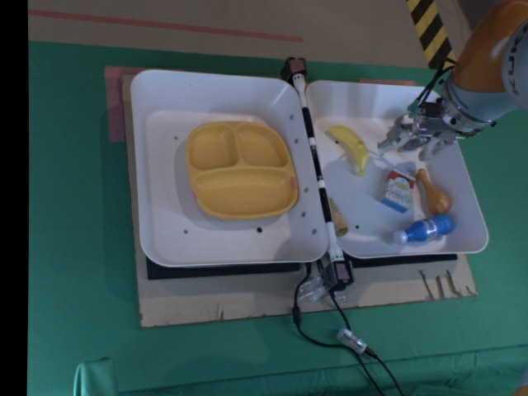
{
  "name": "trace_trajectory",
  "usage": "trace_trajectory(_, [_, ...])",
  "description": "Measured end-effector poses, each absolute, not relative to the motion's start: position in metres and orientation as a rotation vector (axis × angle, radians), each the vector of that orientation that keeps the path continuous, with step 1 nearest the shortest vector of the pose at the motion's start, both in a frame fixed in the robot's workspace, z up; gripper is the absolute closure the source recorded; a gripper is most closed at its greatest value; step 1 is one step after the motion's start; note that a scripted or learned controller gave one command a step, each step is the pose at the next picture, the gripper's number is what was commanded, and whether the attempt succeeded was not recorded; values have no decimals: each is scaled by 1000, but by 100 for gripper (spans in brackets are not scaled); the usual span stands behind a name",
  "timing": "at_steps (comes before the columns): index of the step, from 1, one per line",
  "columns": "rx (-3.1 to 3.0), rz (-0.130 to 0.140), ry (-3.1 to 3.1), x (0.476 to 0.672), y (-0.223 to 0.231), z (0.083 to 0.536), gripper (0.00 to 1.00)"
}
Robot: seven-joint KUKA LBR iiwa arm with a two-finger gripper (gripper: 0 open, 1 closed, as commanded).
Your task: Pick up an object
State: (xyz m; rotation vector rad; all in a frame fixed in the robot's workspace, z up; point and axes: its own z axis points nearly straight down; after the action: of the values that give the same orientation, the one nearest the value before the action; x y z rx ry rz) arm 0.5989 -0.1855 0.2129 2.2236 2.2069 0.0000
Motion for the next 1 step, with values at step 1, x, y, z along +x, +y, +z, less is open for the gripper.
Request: trace_trajectory(1, [2212,12,2200,563,-189,188,0])
